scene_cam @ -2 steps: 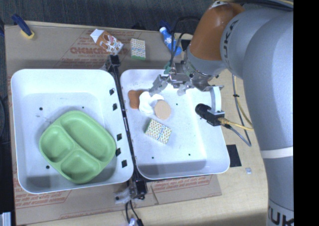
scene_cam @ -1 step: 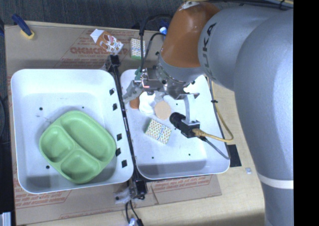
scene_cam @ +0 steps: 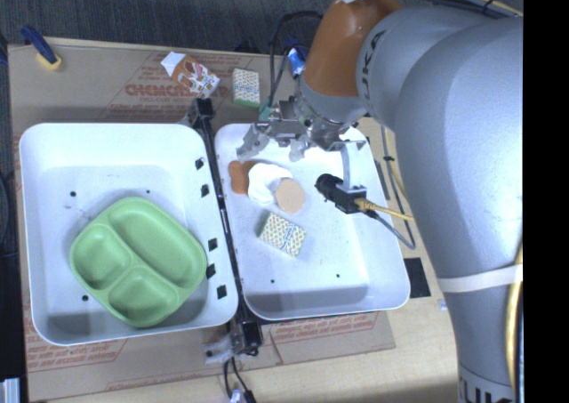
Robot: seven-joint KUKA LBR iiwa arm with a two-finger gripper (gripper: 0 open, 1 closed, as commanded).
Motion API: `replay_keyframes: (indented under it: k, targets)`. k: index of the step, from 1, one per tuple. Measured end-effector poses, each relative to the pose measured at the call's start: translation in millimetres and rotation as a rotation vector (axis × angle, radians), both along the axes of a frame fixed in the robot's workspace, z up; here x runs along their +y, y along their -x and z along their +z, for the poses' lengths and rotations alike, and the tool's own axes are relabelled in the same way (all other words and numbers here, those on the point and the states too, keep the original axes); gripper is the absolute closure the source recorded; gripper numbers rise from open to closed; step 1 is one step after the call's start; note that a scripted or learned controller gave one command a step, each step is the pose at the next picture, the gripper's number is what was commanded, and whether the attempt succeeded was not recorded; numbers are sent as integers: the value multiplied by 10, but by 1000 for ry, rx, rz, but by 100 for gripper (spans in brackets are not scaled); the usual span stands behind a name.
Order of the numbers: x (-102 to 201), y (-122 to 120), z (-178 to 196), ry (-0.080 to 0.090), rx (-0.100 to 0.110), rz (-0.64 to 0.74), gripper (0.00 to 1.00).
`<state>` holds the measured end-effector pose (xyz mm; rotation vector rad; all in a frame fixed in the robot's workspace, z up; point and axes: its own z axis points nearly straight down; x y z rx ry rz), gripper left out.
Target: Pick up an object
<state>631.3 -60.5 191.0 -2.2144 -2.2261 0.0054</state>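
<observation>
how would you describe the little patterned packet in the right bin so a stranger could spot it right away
Start at the right bin, the one the grey arm reaches over. On its floor, nearer the front wall than the cluster of a brown piece, a white piece and a tan disc, lies the small packet. It alone is flat, squarish and covered in a fine checked pattern.

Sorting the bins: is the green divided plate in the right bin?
No, the green divided plate lies in the left bin.
</observation>
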Motion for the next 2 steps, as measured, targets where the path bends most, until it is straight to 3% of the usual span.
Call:
replay_keyframes:
  k: [1,2]
  targets:
    - [817,-252,189,-2,-2,3,0]
    - [1738,174,-632,-1,4,5,0]
